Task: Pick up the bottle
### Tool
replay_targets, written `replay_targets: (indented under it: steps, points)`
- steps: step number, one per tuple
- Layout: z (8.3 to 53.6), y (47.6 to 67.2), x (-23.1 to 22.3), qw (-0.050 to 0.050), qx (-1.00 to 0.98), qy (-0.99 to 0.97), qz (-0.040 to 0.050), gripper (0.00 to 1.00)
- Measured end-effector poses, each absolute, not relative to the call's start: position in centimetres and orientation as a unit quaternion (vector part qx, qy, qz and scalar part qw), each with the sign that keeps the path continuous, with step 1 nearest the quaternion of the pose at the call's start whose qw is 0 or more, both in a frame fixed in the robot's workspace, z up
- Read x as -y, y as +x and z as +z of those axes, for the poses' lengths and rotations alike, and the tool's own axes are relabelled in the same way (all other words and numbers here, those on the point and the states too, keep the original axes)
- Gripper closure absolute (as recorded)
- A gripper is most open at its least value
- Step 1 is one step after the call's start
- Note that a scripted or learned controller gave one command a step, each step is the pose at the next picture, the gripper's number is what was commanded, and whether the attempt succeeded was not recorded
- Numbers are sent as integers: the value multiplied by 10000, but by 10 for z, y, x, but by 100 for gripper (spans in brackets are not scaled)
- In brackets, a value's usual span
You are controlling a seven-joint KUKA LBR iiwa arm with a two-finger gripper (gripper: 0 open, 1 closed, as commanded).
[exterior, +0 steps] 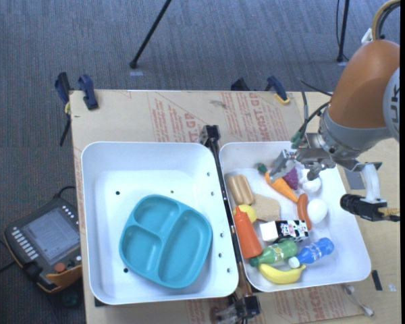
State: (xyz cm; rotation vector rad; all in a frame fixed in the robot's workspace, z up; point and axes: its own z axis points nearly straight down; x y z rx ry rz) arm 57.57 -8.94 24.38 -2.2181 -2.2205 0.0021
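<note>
Three toy bottles lie in the right bin (354,258). An orange-red bottle (246,233) lies along the bin's left wall. A green bottle (277,254) and a blue bottle (316,250) lie near the front, just behind a banana (281,273). My gripper (297,170) hangs over the back of this bin, above a carrot (284,188) and a purple grape bunch (293,179). Its fingers are spread open and hold nothing. It is well behind all three bottles.
The right bin also holds a hot dog bun (241,188), a white egg (317,211), a small black-and-white carton (292,229) and a slice of bread (267,207). A blue divided plate (165,240) lies in the left bin (104,167). A black divider clamp (212,135) stands between the bins.
</note>
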Motion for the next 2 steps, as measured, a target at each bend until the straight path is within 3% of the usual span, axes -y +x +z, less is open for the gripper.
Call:
replay_targets:
  steps: [1, 2]
  points:
    - [350, 595, 139, -6, 7770, -6295, 0, 0]
    - [359, 595, 139, 0, 7771, -6294, 0, 100]
